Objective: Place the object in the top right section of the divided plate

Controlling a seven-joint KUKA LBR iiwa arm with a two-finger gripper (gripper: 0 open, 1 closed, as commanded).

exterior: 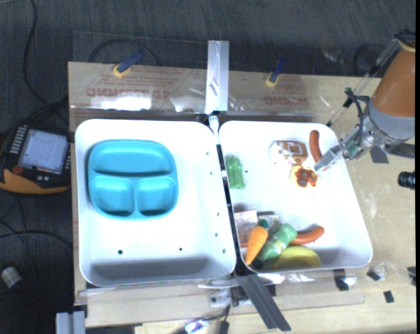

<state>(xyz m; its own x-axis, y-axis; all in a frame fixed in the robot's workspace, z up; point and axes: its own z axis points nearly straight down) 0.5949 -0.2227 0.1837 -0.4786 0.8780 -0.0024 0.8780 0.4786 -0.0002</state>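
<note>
In the camera view, the gripper [326, 161] hangs low over the far right part of the right bin [352, 207], its tip close above a small reddish-brown object [306, 177]. Whether the jaws are spread or pinched cannot be told from here, and nothing is seen between them, so the step in hand looks like the pick.

To do it well, the tip should come straight down onto one item, clear of its neighbours: a red sausage [315, 145] lies just beyond it toward the far wall, and a pale flat piece with brown marks [288, 150] sits just to the left. The bin wall stands near on the right, so little room exists on that side. Once gripped, the object needs a clean lift before crossing the ridge between the bins.

The goal is the blue divided plate [132, 175] in the left bin [105, 256], well apart from the gripper. It has one long section on the far side and two smaller ones on the near side; I judge the right end of the far section to be the target, though the wording is open to doubt.

The reddish-brown object is small, lumpy and irregular, lying flat on the white floor. It seems light, and its uneven shape may slip from a loose pinch.

A green piece [234, 171] lies by the dividing ridge, and a heap of toy foods [283, 241] fills the near corner.
</note>
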